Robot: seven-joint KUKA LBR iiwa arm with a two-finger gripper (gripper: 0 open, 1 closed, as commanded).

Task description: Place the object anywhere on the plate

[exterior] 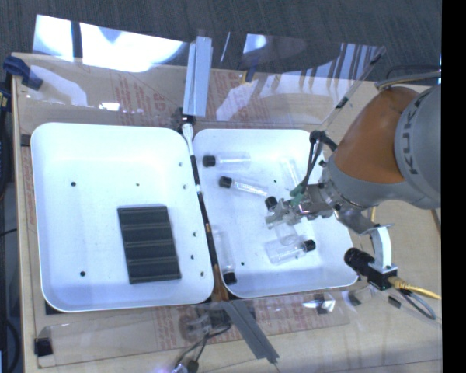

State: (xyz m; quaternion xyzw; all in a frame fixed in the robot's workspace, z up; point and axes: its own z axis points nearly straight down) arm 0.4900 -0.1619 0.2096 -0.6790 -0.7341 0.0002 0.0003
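Note:
The plate (149,243) is a dark ridged rectangle lying in the left bin (62,154), toward its front. Several clear tubes with black caps lie scattered in the right bin (248,286). One tube (227,160) is at the back left, and another tube (245,185) lies just in front of it. A third tube (289,249) rests near the front. My gripper (289,208) is low over the middle of the right bin, right beside a tube (272,203) whose black cap shows at its left. The view does not show whether that tube is held.
One more tube (224,259) lies along the right bin's left wall, with its cap toward the front corner. A raised divider (202,216) separates the two bins. The arm's orange band (373,138) hangs over the right bin's right side.

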